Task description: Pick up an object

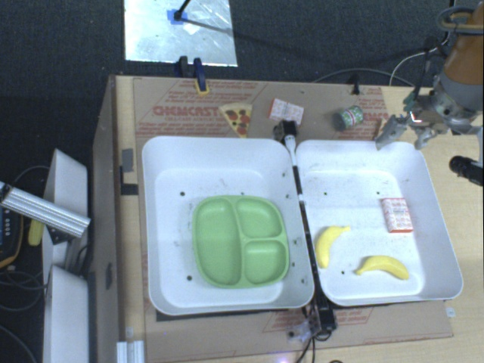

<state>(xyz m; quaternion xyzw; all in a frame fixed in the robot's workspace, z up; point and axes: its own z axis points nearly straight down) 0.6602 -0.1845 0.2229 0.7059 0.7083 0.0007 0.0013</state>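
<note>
The right bin (423, 180) holds a short yellow banana (330, 242) near its left wall, a longer yellow banana (383, 266) near its front, and a small red-and-white box (396, 215) toward its right side. A green divided plate (242, 240) lies in the left bin (162, 203). My gripper (405, 133) hangs over the far right corner of the right bin, above its rim. Its two fingers stand apart, open, with nothing between them. It is well away from the bananas and the box.
On the cardboard behind the bins lie a toy pizza slice (237, 118), a small printed card (286, 111) and a little green can (350, 116) just left of the gripper. A blue-and-yellow clamp (200, 72) grips the board's far edge.
</note>
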